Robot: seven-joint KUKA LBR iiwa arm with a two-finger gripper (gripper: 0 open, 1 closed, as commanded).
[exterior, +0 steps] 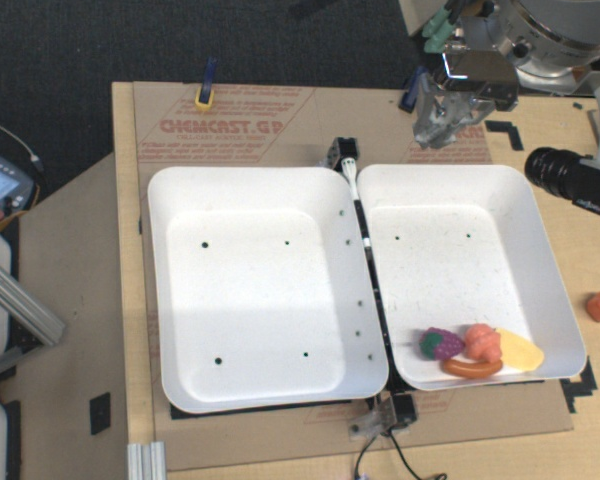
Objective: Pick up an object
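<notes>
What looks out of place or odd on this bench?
One small orange thing lies on the bench outside the right bin, by its right rim, while the other toys, purple, orange, yellow and a sausage shape, crowd that bin's near corner. Nothing looks spilled or damaged.

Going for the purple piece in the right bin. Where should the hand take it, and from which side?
Likely from straight above, pinching the rounded body of the purple piece. Its left side faces bare bin floor, while the orange-pink piece sits close on its right and the orange sausage shape lies just below. So set the fingers across its far and near sides. The hand hovers beyond the right bin.
</notes>
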